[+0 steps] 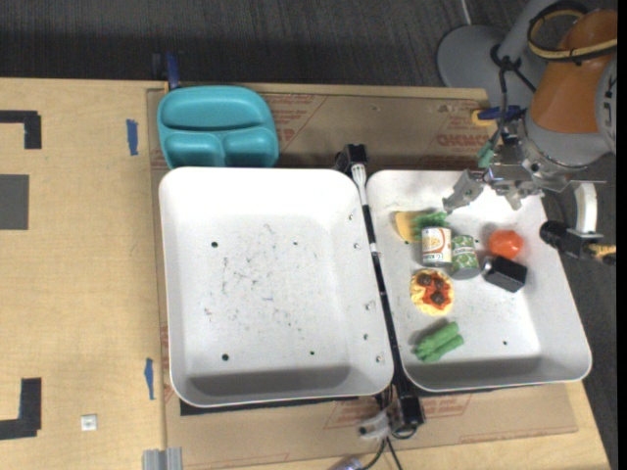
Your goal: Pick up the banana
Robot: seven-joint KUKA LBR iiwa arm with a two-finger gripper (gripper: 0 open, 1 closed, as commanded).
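Faintly, unreadable label on can [436, 246]

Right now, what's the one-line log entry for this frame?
phase: approach | pincer: above right bin, holding nothing | banana: in bin beside can, untouched

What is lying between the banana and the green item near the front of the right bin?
Between the banana and the green item, the camera view shows a can and a pizza-like piece.

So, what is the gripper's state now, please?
Gripper: open, holding nothing, over the right bin just right of the banana.
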